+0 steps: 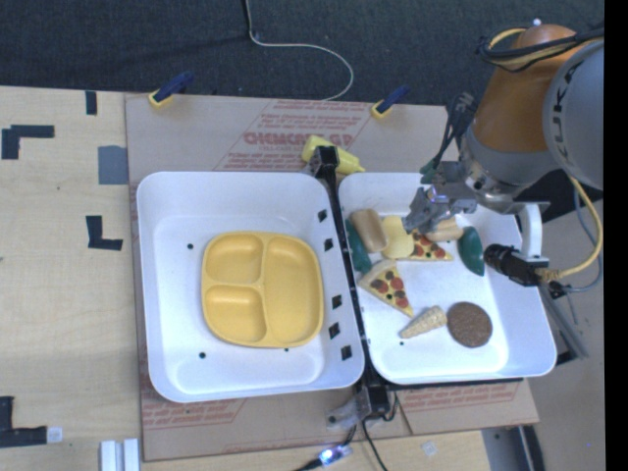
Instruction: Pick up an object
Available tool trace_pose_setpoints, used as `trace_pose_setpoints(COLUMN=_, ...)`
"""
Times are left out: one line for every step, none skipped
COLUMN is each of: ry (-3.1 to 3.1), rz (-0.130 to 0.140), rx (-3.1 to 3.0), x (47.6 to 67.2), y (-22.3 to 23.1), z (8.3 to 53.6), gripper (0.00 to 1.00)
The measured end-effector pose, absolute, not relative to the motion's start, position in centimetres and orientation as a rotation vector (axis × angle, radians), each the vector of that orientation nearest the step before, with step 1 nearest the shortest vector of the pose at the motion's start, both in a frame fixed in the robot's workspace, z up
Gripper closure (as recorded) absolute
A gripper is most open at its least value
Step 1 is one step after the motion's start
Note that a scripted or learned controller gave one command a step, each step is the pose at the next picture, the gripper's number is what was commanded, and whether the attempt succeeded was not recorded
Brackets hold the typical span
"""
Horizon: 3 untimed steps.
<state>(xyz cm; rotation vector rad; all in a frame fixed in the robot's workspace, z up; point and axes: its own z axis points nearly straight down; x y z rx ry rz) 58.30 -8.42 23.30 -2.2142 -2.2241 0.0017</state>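
- Reaching in from the right, the grey arm with its orange band hangs over the far part of the right bin [530, 366], with the gripper [429, 214] low above a cluster of toy food.
- Whether the jaws are spread or pressed together cannot be told; nothing is seen pinched between them.
- Directly under the gripper lies a pizza slice [430, 249], its long axis running left to right and its tip pointing right, just at the near side of the fingertips.
- Touching it on the left sits a pale yellow piece [394, 235], and further left a tan bread roll [368, 228], long axis running far to near.
- A dark green piece [471, 248] lies just right of the gripper, tilted far to near.
- Nearer lie a second pizza slice [389, 288], tip pointing near-right, a cone [423, 323] pointing left, and a brown cookie [470, 324].
- The left bin [167, 263] holds a yellow divided plate [263, 288].
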Motion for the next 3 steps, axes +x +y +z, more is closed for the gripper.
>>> trace_pose_setpoints(ry=-2.221, rz=0.005, rx=-2.217, x=55.6, y=-6.4, z=21.3, gripper=1.0)
trace_pose_setpoints(ry=-2.223, rz=0.002, rx=-2.218, x=56.2, y=-5.9, z=21.6, gripper=1.0)
trace_pose_setpoints(ry=-2.222, rz=0.002, rx=-2.219, x=56.5, y=-6.8, z=22.5, gripper=1.0)
